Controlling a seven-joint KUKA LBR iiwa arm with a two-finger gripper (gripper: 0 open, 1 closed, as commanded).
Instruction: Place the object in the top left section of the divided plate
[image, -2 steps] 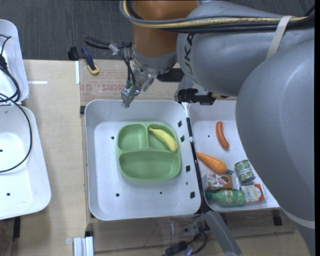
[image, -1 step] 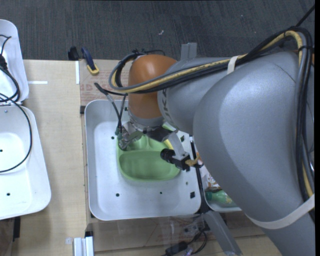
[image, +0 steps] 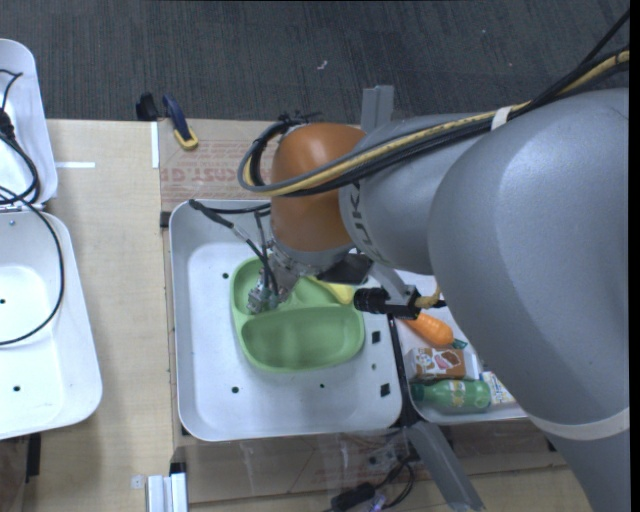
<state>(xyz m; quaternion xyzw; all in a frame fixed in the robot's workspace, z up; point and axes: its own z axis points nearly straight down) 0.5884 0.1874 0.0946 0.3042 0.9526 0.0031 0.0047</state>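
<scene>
One gripper (image: 265, 292) sits low over the green divided plate (image: 300, 340) in the white bin (image: 200, 400); its grasp state cannot be determined. Carrot (image: 432, 327) lies nearby.

Green divided plate (image: 300, 340) in the white bin (image: 200, 330), grey arm (image: 480, 200) low over its upper-left section.
</scene>
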